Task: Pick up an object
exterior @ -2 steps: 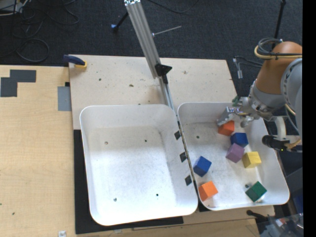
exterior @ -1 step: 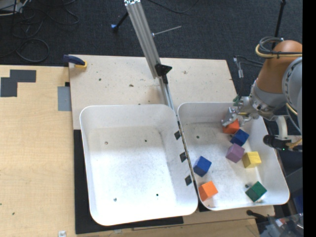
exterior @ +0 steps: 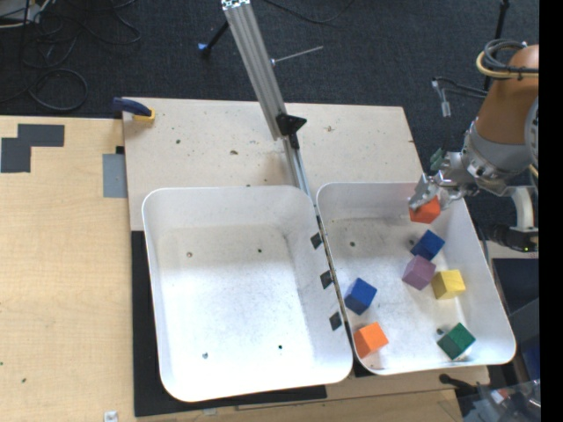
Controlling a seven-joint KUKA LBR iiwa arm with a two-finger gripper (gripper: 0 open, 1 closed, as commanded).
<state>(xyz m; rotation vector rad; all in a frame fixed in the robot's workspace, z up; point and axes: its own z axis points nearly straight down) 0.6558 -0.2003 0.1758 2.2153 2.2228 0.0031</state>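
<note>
Camera view | my pincer (exterior: 428,196) hangs over the right bin's (exterior: 497,310) far right corner | fingers closed on a red-orange cube (exterior: 426,209), lifted above the floor | below lie blue, purple, yellow, green, orange cubes.

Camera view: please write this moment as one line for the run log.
arm: over right bin far corner | gripper: shut on red cube | loose in bin: two blue, purple, yellow, green, orange cubes
</note>
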